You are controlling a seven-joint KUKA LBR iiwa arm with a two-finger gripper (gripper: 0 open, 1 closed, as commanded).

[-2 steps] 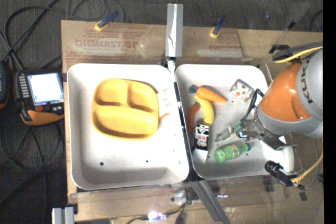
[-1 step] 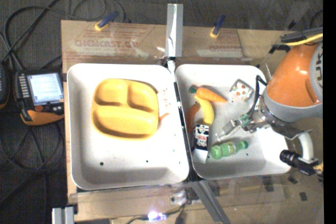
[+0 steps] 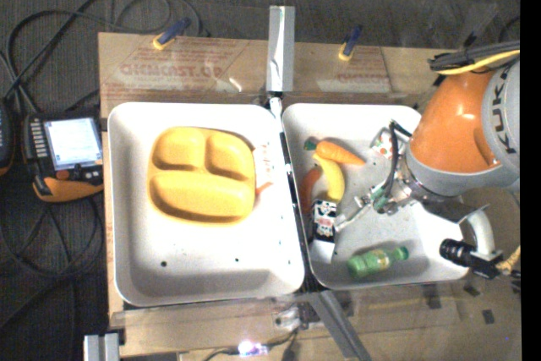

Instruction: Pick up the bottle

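Two shallow white bins sit side by side on a counter, seen from above at a slant. The left bin holds one yellow divided tray with three compartments, lying toward the upper middle of the bin.

The right bin holds several small things. There is one green bottle, lying on its side near the bin's lower edge. Its long axis runs roughly left to right, tipped slightly upward toward the right; a pale yellowish label wraps its middle, and no writing on it can be read. Which end carries the cap is hard to tell. In the upper left part of this bin lie one orange carrot, one yellow banana just below it, and one reddish piece beside the banana. One small black-and-white carton sits just below the banana; its print is too small to read.

One grey arm with an orange band reaches in from the right, over the right bin. Its claw sits above and apart from the bottle, amid wires; whether it is open or closed cannot be told, and nothing is visibly held.

Faint red printing on the cardboard above the bins is illegible. A small device with a lit screen lies left of the counter.
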